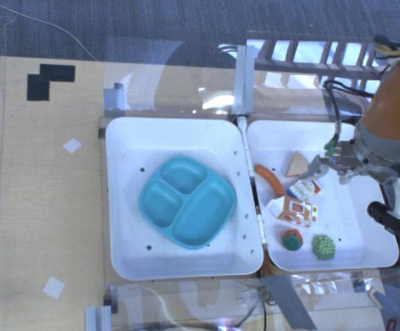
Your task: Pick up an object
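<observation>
The right bin (365,254) holds several small items. An orange sausage (270,179) lies near its left wall, with a tan wedge (297,164) just behind it. A small white carton with a red top (305,187) sits above a flat white and orange box (298,212). Toward the front are a red and green ball (292,239) and a green broccoli piece (323,247). My gripper (330,172) hangs open over the bin's middle, just right of the small carton, with nothing between its fingers.
The left bin (124,254) bears a teal divided plate (187,201). A metal divider (252,192) separates the two bins. A railing (310,55) runs behind the right bin. The arm's orange band (396,109) looms over the bin's right side.
</observation>
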`<act>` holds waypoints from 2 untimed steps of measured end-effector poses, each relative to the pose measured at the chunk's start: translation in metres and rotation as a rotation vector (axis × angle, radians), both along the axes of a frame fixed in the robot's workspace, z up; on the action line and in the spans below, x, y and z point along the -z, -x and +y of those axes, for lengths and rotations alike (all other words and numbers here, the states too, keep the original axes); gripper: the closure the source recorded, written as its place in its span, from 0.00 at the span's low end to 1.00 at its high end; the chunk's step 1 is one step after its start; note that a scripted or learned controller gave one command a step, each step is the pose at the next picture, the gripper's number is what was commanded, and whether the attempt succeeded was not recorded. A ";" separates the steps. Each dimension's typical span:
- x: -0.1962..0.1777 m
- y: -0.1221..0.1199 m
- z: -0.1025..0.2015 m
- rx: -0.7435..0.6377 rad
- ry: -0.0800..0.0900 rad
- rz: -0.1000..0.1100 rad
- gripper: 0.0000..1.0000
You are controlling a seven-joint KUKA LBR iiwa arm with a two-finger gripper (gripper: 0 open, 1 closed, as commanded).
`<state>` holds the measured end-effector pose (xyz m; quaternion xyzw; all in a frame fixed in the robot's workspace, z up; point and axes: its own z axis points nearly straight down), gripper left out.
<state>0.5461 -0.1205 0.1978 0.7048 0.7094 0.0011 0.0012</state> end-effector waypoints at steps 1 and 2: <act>0.089 -0.030 0.011 -0.085 0.004 -0.015 0.00; 0.078 -0.031 0.010 -0.085 0.007 -0.018 1.00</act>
